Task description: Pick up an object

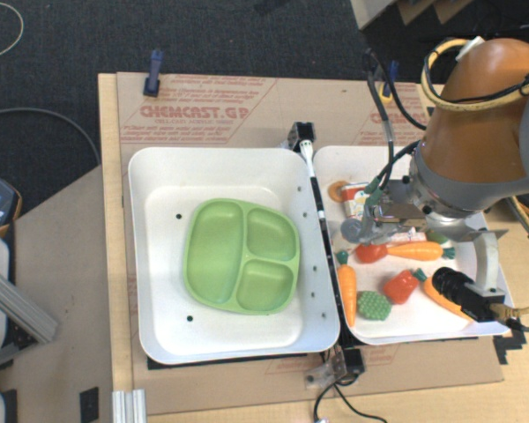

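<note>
The right bin (pixel 331 161) holds several toy foods. A long orange carrot (pixel 414 252) lies across its middle, with a red tomato (pixel 370 253) at its left end. Nearer the front are a second carrot (pixel 346 291) along the left wall, a green broccoli (pixel 374 305), a red pepper (pixel 400 286) and another orange piece (pixel 434 294). My gripper (pixel 359 227) hangs low over the bin's left middle, just above the tomato and next to a small orange and white item (pixel 340 190). Nothing shows plainly between its fingers.
The left bin (pixel 150 236) carries a green divided plate (pixel 242 256). A black rod (pixel 310 179) runs along the seam between the bins. My grey and orange arm (pixel 480 122) covers the right bin's far right part. Brown board surrounds both bins.
</note>
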